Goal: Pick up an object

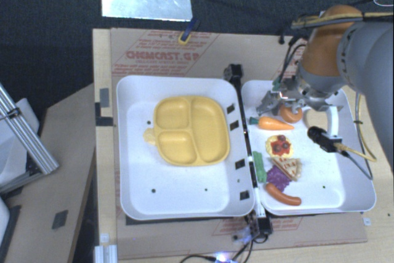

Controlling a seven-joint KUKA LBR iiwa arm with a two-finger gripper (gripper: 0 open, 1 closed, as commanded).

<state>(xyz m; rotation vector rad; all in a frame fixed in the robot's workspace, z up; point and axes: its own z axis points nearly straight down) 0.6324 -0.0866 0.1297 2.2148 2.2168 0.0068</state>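
In the right bin [354,191], the gripper [284,101] hangs at the far left corner just above an orange toy [290,113], apparently touching it, though I cannot tell whether its fingers are spread or pressed together.

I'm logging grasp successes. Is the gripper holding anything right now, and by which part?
It cannot be told. The gripper is low in the right bin, just above the carrot and an orange piece, but no object is visibly between its fingers.
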